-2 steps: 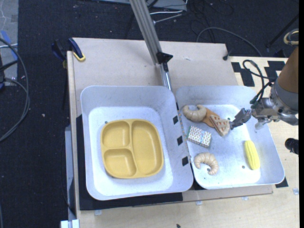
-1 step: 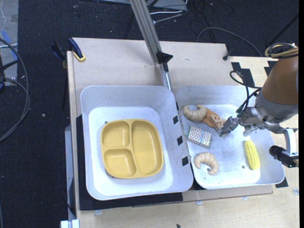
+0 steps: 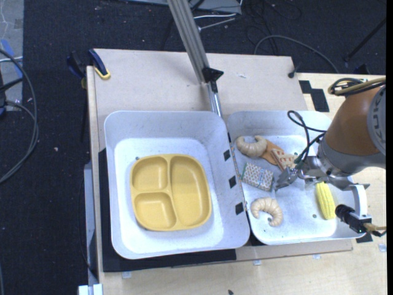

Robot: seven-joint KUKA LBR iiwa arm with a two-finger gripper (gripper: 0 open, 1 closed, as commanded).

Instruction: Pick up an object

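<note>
In the right bin [image 3: 295, 229] lie a pale croissant [image 3: 266, 208] near the front, a second croissant [image 3: 252, 145] at the back left, an orange waffle-like piece [image 3: 277, 156] beside it, a speckled grey square block [image 3: 257, 176] and a yellow corn cob [image 3: 324, 200] at the right. My gripper [image 3: 284, 180] reaches in from the right and hangs low between the block and the corn, its tips just right of the block. Nothing shows between the tips.
The left bin [image 3: 123, 165] holds a yellow three-compartment plate [image 3: 171, 192]. A grey metal pole [image 3: 190, 32] slants up from the seam between the bins. The arm's orange band [image 3: 359, 125] stands over the right bin's far right side.
</note>
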